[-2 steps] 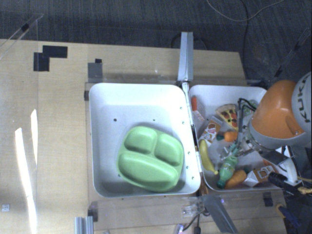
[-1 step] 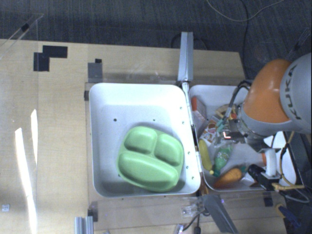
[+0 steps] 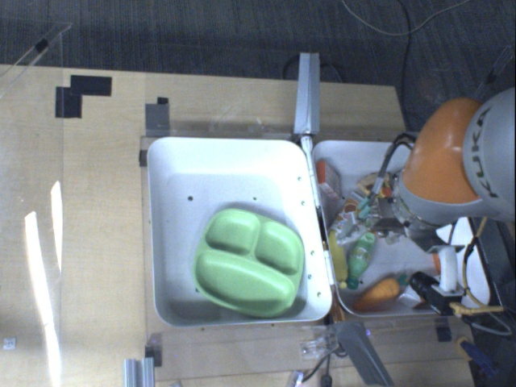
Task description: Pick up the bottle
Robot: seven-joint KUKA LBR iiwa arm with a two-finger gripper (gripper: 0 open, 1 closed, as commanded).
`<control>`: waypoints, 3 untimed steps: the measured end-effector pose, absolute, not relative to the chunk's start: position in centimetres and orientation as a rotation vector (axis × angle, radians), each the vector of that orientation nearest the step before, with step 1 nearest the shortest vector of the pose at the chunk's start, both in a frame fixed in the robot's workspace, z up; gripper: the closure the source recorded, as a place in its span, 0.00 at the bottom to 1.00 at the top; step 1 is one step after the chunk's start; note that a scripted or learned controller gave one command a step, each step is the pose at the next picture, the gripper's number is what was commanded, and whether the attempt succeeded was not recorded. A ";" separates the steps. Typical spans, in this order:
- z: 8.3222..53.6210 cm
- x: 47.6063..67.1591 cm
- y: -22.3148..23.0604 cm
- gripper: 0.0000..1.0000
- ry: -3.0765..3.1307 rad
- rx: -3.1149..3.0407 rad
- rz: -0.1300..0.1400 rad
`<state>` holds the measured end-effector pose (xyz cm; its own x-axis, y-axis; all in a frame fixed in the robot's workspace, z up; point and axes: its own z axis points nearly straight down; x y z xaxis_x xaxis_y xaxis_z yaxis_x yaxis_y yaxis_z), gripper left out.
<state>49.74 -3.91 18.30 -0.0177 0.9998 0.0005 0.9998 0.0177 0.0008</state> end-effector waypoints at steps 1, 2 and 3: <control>13.6 48.7 -9.1 0.00 2.290 2.153 -0.001; 9.7 48.8 -8.8 0.00 2.263 2.178 0.002; 10.5 48.9 -8.7 1.00 2.268 2.176 0.001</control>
<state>48.87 -8.66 10.50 -0.0412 0.9991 0.0018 0.9992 0.0412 -0.0005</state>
